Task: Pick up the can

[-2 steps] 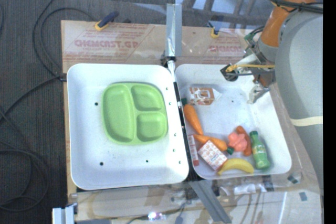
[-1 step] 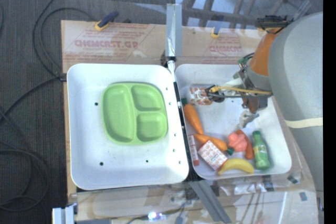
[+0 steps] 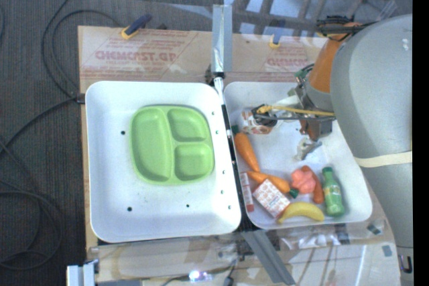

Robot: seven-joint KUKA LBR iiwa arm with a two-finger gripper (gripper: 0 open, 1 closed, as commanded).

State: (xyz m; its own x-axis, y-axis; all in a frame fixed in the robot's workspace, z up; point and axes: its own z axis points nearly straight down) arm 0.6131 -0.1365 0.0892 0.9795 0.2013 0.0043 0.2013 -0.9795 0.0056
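While my arm is reaching into the right bin point(image 3: 362, 211), my gripper point(image 3: 310, 137) is hovering right of the can point(image 3: 258, 120); its grip I cannot tell.

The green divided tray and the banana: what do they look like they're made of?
The green divided tray looks like moulded plastic: uniform lime colour, matte, rounded compartment edges. The banana looks like a plastic toy, smooth and evenly yellow, though that is uncertain at this size.
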